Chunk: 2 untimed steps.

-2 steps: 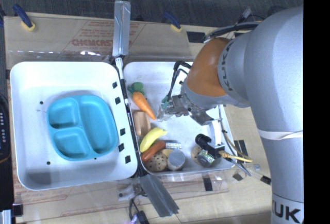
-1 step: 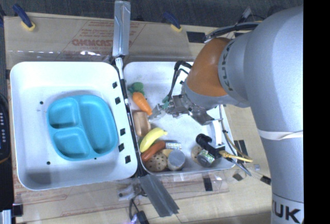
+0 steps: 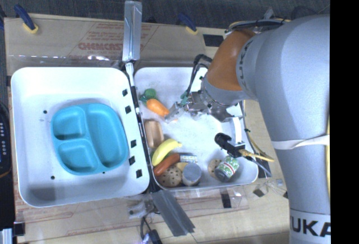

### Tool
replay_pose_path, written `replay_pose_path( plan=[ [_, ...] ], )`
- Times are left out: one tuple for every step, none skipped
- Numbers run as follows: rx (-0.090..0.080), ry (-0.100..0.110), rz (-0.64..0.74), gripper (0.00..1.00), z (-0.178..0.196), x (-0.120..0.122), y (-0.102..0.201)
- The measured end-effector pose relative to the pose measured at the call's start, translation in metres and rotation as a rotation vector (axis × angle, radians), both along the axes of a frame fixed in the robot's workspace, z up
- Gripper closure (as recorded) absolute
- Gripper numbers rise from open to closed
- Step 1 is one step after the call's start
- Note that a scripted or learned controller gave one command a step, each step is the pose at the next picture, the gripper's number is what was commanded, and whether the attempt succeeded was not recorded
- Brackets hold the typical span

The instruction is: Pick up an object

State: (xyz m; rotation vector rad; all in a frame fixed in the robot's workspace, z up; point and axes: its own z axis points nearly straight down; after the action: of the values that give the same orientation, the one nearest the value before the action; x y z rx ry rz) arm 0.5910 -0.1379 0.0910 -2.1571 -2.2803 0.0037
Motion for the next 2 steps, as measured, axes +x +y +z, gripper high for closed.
replay_pose_path(
  plan=[
    [0.001, 0.0, 0.006, 1.0, 0.011, 0.001, 0.001],
    [0.003, 0.001, 0.092, 1.0, 0.0, 0.011, 0.045]
  ],
)
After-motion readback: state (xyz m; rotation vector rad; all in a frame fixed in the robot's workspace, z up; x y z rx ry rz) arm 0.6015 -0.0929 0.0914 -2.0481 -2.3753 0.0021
